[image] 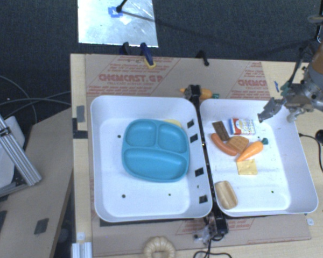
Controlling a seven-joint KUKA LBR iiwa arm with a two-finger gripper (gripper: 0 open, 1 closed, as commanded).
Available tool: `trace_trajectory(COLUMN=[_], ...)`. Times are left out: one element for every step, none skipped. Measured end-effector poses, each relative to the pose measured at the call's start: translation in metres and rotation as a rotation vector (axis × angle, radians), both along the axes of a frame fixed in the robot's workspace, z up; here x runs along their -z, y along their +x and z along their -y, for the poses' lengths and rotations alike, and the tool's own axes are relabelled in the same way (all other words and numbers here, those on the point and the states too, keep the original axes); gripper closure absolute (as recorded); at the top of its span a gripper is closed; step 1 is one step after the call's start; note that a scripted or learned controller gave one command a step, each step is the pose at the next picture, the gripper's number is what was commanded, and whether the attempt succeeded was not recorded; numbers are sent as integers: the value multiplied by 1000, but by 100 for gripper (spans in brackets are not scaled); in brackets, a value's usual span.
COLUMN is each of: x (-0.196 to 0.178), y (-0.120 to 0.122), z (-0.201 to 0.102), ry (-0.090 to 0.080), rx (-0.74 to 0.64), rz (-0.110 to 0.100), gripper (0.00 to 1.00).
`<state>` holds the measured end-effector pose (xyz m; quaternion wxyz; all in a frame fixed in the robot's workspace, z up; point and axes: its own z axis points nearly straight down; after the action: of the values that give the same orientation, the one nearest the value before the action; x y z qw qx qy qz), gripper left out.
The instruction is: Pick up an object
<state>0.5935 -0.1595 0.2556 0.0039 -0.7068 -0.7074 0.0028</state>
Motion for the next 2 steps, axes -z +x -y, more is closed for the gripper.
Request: trace_trajectory(x=[-6,53], y=[2,-5], z=[0,2], ry=[-2,-1], rx=[-2,0], rz=[11,7], gripper=[0,0])
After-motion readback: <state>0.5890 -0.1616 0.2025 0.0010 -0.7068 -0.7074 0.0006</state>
